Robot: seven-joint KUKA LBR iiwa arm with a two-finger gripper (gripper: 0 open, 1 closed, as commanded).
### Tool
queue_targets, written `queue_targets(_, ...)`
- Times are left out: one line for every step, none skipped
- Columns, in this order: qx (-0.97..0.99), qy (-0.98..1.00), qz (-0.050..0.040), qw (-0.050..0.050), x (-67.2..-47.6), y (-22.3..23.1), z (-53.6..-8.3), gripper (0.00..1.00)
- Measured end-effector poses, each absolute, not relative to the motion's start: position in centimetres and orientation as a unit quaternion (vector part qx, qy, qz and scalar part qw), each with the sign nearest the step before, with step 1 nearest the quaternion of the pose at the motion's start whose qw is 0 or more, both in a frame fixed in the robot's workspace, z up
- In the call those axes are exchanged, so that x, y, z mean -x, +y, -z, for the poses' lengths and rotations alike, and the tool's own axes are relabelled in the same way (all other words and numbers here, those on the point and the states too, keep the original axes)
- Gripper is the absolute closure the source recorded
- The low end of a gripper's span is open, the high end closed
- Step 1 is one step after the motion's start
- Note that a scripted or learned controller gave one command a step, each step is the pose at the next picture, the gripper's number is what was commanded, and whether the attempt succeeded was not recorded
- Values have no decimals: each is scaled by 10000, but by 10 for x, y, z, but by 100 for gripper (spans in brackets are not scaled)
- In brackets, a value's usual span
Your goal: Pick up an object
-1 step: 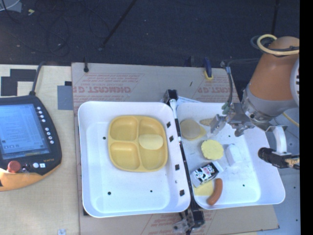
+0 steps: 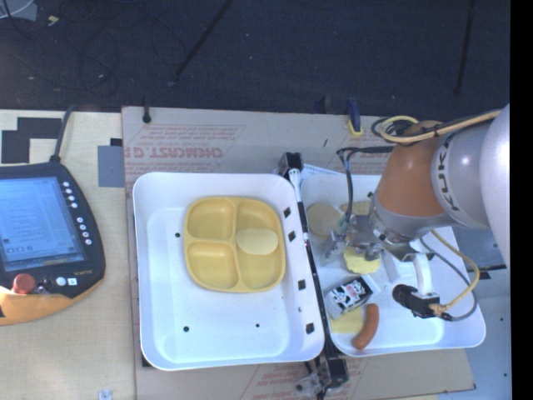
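Note:
My gripper [image 2: 355, 242] hangs low in the right bin [image 2: 466, 336], under the grey arm with its orange band [image 2: 408, 182]. Just below it lies a pale yellow piece [image 2: 363, 263], close to or touching the gripper; I cannot tell which. A tan round object [image 2: 320, 218] lies to its left near the bin's wall. Nearer the front sit a small black-and-white box [image 2: 347, 295] and a reddish sausage [image 2: 366, 327], with a yellow piece [image 2: 348, 318] beside the sausage.
The left bin [image 2: 166, 323] holds a yellow divided plate [image 2: 218, 265] with a pale yellow disc [image 2: 257, 241] in its upper right compartment. A teach pendant [image 2: 46, 232] lies on the bench at far left. Cables trail along the right bin's right side.

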State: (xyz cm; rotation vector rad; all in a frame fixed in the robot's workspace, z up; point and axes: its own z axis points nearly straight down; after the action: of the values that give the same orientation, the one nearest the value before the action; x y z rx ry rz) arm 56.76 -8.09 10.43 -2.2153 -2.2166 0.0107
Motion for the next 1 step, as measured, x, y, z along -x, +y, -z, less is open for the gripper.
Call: queue_targets(7069,-7072,45,-74,-562,-94,-94,0)
